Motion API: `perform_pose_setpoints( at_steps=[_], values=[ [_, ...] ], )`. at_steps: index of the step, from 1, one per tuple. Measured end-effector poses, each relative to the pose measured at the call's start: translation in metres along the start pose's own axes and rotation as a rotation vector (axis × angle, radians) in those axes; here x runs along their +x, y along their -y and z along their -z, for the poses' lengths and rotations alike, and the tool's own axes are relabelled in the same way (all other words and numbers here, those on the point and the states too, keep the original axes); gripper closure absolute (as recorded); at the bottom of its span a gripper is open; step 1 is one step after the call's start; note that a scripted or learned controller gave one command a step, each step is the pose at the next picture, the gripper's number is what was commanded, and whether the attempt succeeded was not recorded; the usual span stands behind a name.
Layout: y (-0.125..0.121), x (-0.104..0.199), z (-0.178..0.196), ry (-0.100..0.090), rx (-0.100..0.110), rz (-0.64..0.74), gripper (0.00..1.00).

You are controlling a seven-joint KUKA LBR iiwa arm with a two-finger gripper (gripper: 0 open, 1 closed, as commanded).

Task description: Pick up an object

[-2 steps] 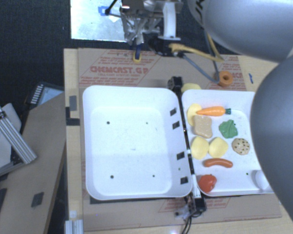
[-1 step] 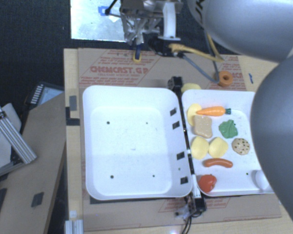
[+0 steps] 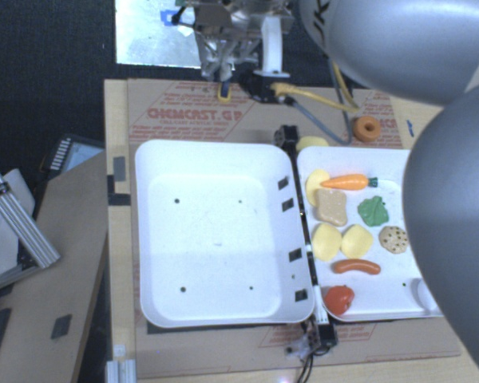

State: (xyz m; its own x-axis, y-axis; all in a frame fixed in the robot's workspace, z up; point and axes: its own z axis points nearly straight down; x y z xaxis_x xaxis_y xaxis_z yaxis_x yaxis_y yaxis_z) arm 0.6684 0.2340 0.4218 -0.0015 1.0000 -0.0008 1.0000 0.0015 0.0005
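Nearest the camera, along the front rim of the right bin [image 3: 383, 313], lie a red tomato-like piece [image 3: 338, 298] and a sausage [image 3: 356, 267]. Behind them sit two yellow lumps, a cookie [image 3: 393, 238], a slice of bread [image 3: 331, 207], a green leaf [image 3: 373, 211] and a carrot [image 3: 347, 183]. These candidates are packed close, some touching, so a descent could land on two at once or nudge one aside and close on nothing. The round pieces look likely to roll, and the arm's bulk covers that bin's right side, so whatever lies there is unknown. The left bin [image 3: 215, 230] offers nothing to grasp.

Farther back, the cardboard sheet [image 3: 184, 112] reads something like "CHEMCAST GP" in red, and a donut [image 3: 368, 128] lies on it. Farthest, the gripper [image 3: 221, 72] hangs above the bench's far edge with nothing between its fingers; whether they are spread or closed I cannot tell. Part of "KUKA" shows on the arm [image 3: 399, 30].
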Motion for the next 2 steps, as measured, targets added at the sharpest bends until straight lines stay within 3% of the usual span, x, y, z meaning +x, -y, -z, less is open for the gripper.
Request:
perform_pose_setpoints(
  at_steps=[2],
  values=[
    [-0.0001,0.0002,-0.0021,-0.001,-0.002,0.000,1.00]
  ],
)
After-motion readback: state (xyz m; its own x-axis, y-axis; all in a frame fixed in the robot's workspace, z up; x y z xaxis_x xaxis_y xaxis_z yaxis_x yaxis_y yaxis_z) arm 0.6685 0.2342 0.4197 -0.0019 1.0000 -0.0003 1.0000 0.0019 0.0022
